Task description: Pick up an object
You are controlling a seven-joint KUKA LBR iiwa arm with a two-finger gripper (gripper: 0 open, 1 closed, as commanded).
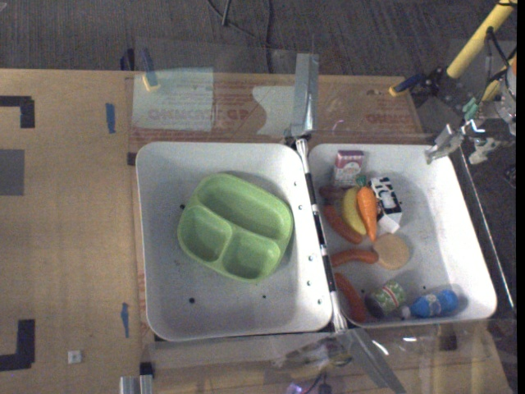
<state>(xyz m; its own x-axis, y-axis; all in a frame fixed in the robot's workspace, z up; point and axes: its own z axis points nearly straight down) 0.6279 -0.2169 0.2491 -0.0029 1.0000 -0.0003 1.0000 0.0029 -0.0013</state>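
Orange toy carrot [367,213] and yellow banana [353,209] are lying side by side in the right bin [459,236], below and left of the pincer [447,144]. The pincer is hanging at that bin's far right corner; whether it is spread or pressed together cannot be told. Further left, a green divided plate [235,226] is sitting in the left bin [164,179].

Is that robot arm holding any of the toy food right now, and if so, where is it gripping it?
No, nothing is held. The gripper hangs over the right bin's upper right corner, and the carrot, banana and the rest lie loose in the bin.
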